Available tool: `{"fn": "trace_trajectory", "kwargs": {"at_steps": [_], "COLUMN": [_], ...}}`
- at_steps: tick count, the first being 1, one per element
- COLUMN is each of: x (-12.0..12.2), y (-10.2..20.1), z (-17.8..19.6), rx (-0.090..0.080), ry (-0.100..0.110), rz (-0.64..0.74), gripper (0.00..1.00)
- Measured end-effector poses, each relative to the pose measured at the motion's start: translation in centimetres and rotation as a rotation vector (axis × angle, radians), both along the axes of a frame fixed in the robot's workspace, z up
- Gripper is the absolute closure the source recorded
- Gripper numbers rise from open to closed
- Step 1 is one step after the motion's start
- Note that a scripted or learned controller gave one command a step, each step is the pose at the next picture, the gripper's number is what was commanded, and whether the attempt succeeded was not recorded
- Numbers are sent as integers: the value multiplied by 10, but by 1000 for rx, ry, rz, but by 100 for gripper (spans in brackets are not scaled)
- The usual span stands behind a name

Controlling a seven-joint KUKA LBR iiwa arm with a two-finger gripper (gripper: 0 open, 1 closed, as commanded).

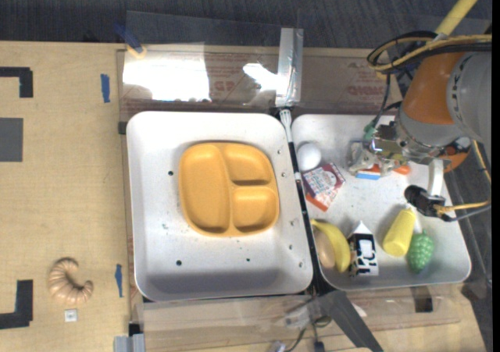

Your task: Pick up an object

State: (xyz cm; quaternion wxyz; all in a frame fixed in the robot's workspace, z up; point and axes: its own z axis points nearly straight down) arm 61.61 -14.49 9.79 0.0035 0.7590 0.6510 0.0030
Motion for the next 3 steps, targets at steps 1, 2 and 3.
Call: {"fn": "trace_trajectory", "kwargs": {"at_steps": [1, 2, 3], "x": [32, 10, 8], "y": [86, 102, 102], "z": [88, 86, 86], "rx": [4, 4, 2], "ry": [6, 13, 12], "rz": [-302, -362, -251], "gripper": [100, 100, 100]}}
